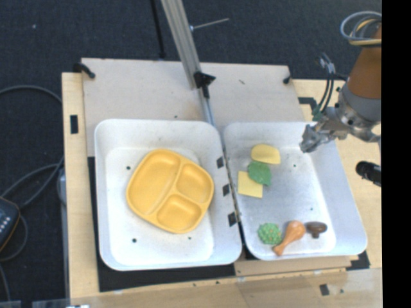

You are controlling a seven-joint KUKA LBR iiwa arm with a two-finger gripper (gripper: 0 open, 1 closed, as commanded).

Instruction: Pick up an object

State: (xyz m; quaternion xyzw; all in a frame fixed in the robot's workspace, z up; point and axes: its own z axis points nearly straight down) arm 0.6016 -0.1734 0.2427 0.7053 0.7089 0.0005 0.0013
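Note:
The right bin (334, 178) holds several toy foods: a yellow piece (265, 153), a green leafy piece (260, 172), a pale yellow square (250, 185), a green broccoli (270, 233), an orange drumstick (289, 235) and a small brown mushroom (316, 228). My gripper (311, 139) hangs over the bin's upper right part, right of the yellow piece and apart from every item. Nothing shows between its tips.
A yellow divided plate (169, 189) lies in the left bin (115, 146). A slanted metal post (183, 37) rises behind the bins and meets their shared edge. Cables run along the right of the bench near the arm (364, 76).

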